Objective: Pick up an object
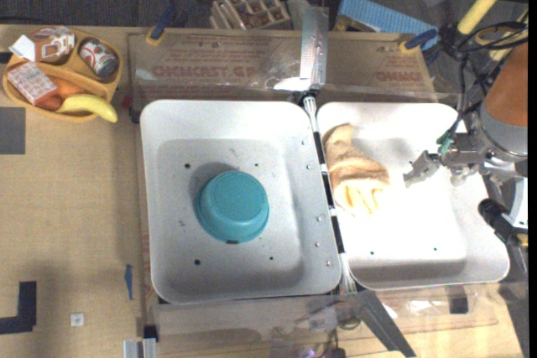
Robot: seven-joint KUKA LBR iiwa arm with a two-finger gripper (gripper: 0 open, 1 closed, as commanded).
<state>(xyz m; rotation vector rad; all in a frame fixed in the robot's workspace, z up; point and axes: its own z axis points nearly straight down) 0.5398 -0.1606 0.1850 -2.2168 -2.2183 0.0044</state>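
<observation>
Gripper (419, 169) hangs over the right bin (436, 264), its arm (503, 121) reaching in from three o'clock; whether anything sits in its grip cannot be told. At its nine o'clock, well apart, lies a tan-and-yellow soft object (354, 172) against the bin's left wall. Farther out, a teal bowl (233, 205) sits upside down in the left bin (168, 147).

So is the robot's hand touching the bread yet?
Apart. The camera view shows bare white bin floor between the hand and the bread, which lies against the right bin's left wall.
</observation>
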